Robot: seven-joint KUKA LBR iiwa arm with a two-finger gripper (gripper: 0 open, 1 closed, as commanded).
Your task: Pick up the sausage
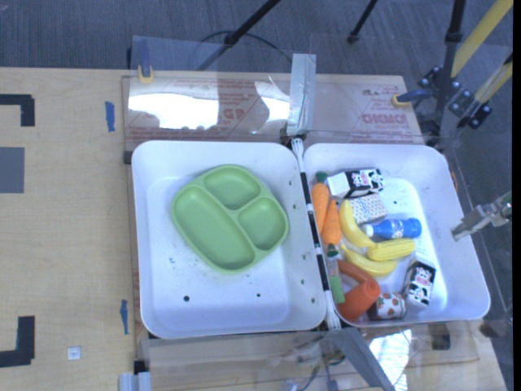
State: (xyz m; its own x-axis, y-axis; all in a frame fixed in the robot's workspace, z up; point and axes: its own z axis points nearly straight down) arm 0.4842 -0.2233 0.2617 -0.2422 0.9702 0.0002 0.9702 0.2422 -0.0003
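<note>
You see the smooth reddish sausage (358,272) at six o'clock in the right bin (456,187), hemmed by bananas (368,243) and carrots (329,215); the tool's state can't be told.

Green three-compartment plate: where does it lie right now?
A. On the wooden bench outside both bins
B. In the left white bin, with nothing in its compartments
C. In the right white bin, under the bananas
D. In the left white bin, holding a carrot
B: the green three-compartment plate lies in the left white bin, its compartments bare; the toy food lies in the right white bin.
</note>
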